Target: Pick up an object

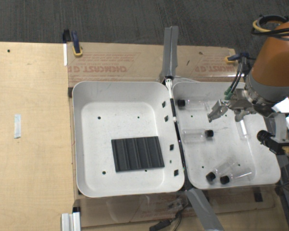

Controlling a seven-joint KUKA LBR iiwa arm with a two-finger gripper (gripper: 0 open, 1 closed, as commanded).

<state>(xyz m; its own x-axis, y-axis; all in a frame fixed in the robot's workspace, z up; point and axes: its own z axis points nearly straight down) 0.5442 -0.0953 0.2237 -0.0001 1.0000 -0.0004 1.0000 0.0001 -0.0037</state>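
I saw both bins white: left bin (86, 143), right bin (260, 172). Ribbed dark grey slab (137, 153) lay in left bin. Clear vials with black caps (216, 178) showed in right bin. Arm (274, 61) was orange above wrist, grey below; tool (229, 113) silvery grey. Desk (29, 81) was pale tan wood. Brown cardboard (111, 64) carried red print. Floor (111, 8) was dark grey.

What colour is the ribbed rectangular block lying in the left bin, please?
Dark grey, nearly black: the ribbed block, camera view.
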